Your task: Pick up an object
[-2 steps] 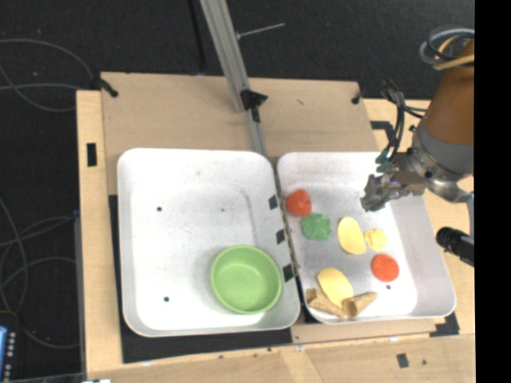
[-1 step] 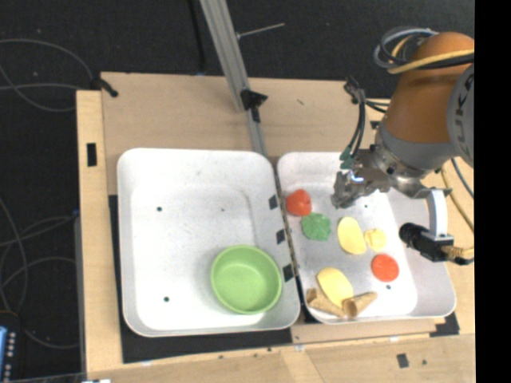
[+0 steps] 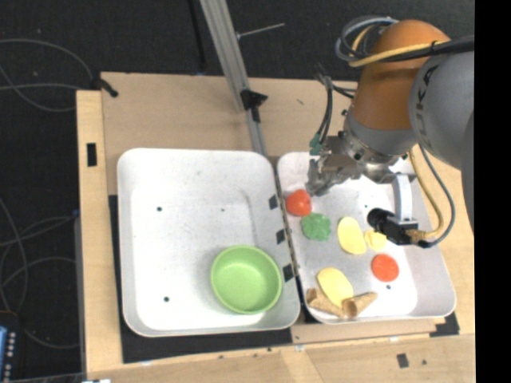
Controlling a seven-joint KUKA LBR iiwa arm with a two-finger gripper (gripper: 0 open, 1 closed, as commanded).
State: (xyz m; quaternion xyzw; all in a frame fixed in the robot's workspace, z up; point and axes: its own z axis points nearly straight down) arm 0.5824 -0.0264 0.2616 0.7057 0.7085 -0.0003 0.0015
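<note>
Hovering beside the small round red-orange toy (image 3: 299,203), the pincer (image 3: 318,180), grip state unreadable, could nudge it away.

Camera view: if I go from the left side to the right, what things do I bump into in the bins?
Green bowl → red ball → green lump → yellow oval → red disc.

Grey arm (image 3: 447,94) reaching from right, orange-banded wrist (image 3: 391,78) angled down
</note>
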